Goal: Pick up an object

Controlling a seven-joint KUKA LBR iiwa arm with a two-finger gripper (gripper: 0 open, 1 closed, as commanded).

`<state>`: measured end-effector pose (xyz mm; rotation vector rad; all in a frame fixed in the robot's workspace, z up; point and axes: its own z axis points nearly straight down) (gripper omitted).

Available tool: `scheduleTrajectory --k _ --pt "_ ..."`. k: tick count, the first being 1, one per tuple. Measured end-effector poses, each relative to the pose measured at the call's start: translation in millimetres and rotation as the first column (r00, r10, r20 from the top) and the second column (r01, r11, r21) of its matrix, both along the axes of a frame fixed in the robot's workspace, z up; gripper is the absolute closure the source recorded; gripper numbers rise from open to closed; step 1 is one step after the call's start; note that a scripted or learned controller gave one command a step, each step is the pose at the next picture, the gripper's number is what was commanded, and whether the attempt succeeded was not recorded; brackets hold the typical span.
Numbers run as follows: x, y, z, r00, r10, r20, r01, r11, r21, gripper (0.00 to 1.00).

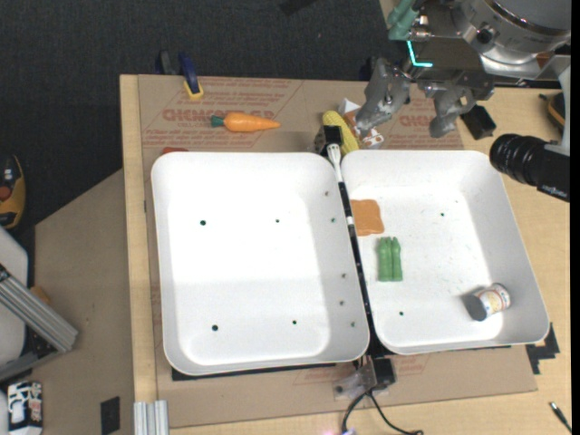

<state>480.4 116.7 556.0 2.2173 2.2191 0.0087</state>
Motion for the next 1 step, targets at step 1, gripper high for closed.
scheduleTrajectory --k 1 --pt "0.5 0.6 11.0 1.000 0.000 0.005 0.000 1.000 0.001 1.00"
